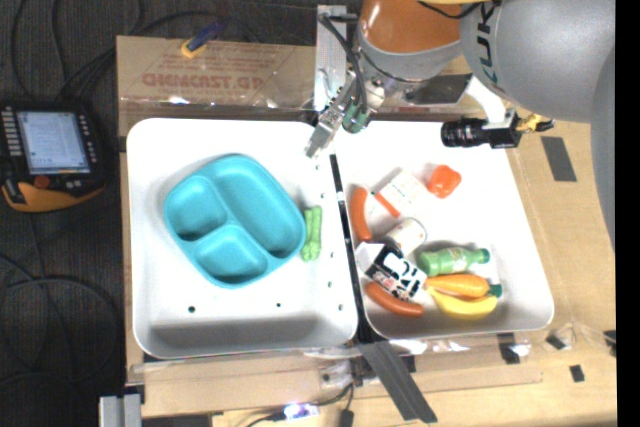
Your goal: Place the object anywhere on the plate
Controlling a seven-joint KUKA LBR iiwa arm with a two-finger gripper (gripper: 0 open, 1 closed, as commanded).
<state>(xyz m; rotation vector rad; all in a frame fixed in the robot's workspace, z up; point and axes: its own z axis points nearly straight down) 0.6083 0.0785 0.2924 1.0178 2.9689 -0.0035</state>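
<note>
The plate [233,232] looks like smooth turquoise plastic with a soft, half-matt finish. The two bins [150,315] are white plastic, smooth and a little glossy. At 3 o'clock from the plate, the green pod [312,233] seems matt plastic. The toy foods [440,280] in the right bin look like shiny plastic. At 12 o'clock, the cardboard [215,80] is brown and matt. The arm [545,5] has smooth grey and glossy orange shells. The floor [60,5] looks like rough dark carpet.
</note>
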